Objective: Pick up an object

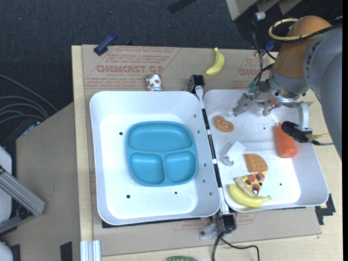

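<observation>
Food toys [249, 188] fill right bin [310, 173]; blue tray [161, 151] sits in left bin [103, 145].

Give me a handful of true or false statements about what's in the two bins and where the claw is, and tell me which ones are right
1. The blue divided tray lies in the left bin. True.
2. The claw hangs over the left bin. False: it is over the far part of the right bin.
3. A pretzel lies in the right bin near the divider between the bins. True.
4. Both bananas lie inside bins. False: one banana is in the right bin beside the pizza slice, the other banana lies on the bench beyond the bins.
5. The orange carrot-like piece is gripped by the claw. False: it lies on the bin floor, apart from the claw.
</observation>
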